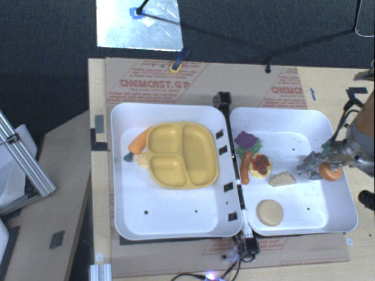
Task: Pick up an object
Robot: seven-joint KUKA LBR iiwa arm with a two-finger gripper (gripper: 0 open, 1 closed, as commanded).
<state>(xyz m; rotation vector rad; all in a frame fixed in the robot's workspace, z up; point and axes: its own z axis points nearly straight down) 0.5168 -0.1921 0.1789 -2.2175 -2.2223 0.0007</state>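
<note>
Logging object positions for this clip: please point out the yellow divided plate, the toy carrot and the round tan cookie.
yellow divided plate (202, 154): camera view, on its large right compartment, left bin.
toy carrot (139, 140): camera view, on its orange body, at the plate's left edge.
round tan cookie (270, 212): camera view, on its top face, right bin.

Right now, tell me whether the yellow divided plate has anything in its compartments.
Empty. All three compartments of the yellow divided plate show bare yellow. The carrot lies beside its left rim, on the left bin floor, not in it.
</note>
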